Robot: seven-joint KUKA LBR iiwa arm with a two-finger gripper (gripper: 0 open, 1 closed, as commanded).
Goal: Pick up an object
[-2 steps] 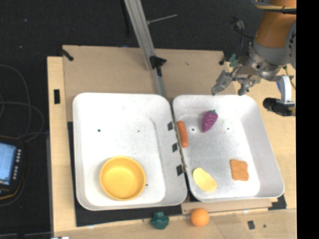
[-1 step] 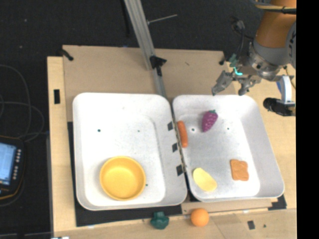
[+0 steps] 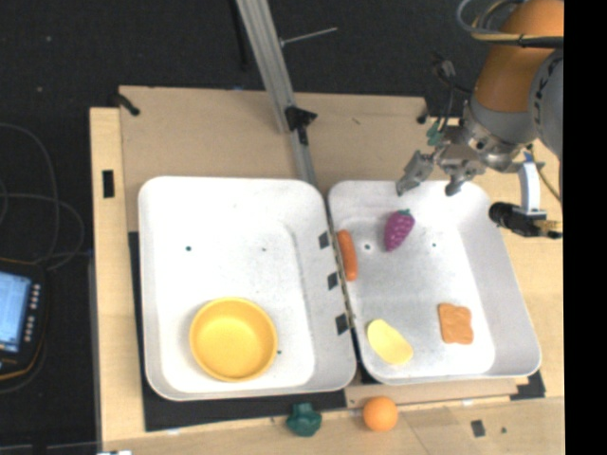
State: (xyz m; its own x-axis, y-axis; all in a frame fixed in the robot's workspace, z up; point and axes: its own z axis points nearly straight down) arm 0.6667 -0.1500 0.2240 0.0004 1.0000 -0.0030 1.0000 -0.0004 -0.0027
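The gripper (image 3: 430, 180) hangs with fingers spread wide and empty over the right bin (image 3: 503, 282), at its far edge. A purple grape bunch (image 3: 398, 228) lies just below, long axis tilted slightly toward the near-left. Best approach: descend centred, closing across the bunch's narrow width.

I find no readable text, label, brand or number anywhere in frame. Handheld screen unit (image 3: 14, 320) at left edge of frame glows blue, content too small for me to read. Dark specks on bins (image 3: 237, 216): not lettering.
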